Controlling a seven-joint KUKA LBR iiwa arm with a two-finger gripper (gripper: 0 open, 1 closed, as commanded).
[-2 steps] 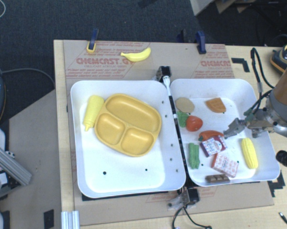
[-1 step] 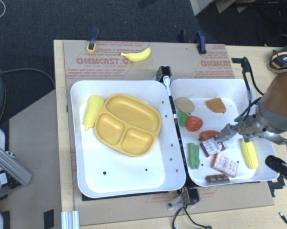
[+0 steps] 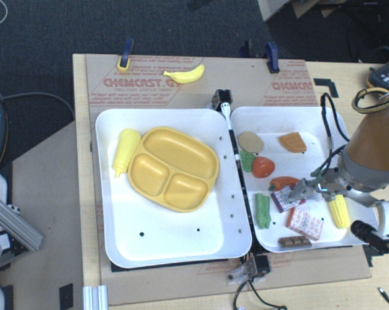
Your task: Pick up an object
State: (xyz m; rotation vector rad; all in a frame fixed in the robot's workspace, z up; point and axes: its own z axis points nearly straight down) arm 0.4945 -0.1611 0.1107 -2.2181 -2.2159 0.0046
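The right bin (image 3: 311, 116) holds several toy foods: a tan round piece (image 3: 250, 141), an orange wedge (image 3: 293, 142), a red tomato (image 3: 263, 166), a red pepper (image 3: 283, 182), a green pickle (image 3: 263, 210), a purple packet (image 3: 285, 201), a red-and-white packet (image 3: 305, 222), a yellow corn cob (image 3: 338, 210) and a brown bar (image 3: 294, 241). My gripper (image 3: 303, 190) is low in this bin, just right of the red pepper and over the upper edge of the purple packet. The arm reaches in from the right and hides part of the bin's right side.
The left bin (image 3: 181, 237) holds a yellow divided plate (image 3: 174, 168) and a yellow bottle (image 3: 125, 150). A toy banana (image 3: 185, 75) lies on the cardboard behind the bins. Clamps sit at the back edge, and cables hang by the arm.
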